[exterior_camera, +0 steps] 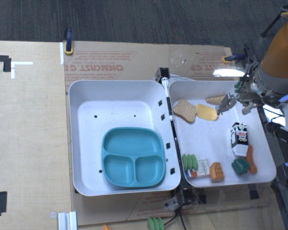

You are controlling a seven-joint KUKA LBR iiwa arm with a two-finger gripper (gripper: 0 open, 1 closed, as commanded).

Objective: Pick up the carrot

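Carrot (251,158) lies in right bin (216,133) near its front right corner, partly tucked under the small milk carton (239,139) and touching a green item (240,166) whose identity is unclear. Along the front wall: green vegetable piece (189,162), a small packet (201,168), a brown bread-like piece (216,172). Near the back wall: bread slice (185,110), yellow piece (207,112), a tan piece partly hidden by the claw (230,103). Claw fingers too blurred; cannot tell their spacing. Left bin (81,109) holds a teal divided plate (133,156).
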